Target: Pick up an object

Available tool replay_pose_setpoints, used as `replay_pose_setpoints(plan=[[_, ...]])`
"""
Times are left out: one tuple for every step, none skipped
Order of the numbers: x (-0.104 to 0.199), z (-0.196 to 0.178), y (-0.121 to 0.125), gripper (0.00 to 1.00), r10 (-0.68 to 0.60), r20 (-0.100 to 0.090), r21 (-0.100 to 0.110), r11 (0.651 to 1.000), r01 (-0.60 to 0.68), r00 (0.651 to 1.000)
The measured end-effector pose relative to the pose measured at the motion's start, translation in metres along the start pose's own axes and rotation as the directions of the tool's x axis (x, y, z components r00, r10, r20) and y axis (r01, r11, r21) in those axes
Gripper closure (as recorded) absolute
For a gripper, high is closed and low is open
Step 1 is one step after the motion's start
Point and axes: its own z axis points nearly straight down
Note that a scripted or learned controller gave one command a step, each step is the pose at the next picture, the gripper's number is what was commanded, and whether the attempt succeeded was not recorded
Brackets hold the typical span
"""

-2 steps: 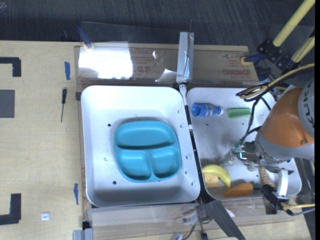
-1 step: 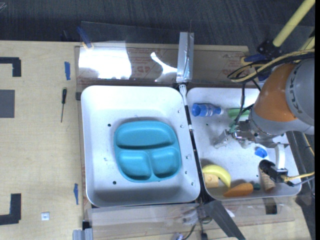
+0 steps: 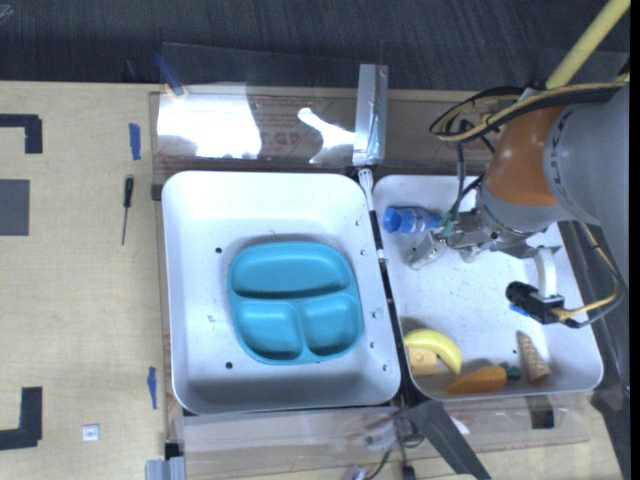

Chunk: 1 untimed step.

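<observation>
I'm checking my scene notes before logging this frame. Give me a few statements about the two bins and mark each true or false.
1. The blue divided tray lies in the left bin. True.
2. The banana lies in the left bin. False: it is in the right bin, near its front edge.
3. The carrot lies beside the banana. True.
4. The blue bottle lies at the right bin's front edge. False: it is near the back left corner, by the pincer.
5. The tray holds the carrot. False: its compartments hold nothing.
</observation>
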Motion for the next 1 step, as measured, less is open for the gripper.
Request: replay_pose_setpoints(plan=[[-0.0076, -0.0037, -0.0689, 0.0, 0.068, -0.001, 0.009, 0.998, -0.068, 0.998]])
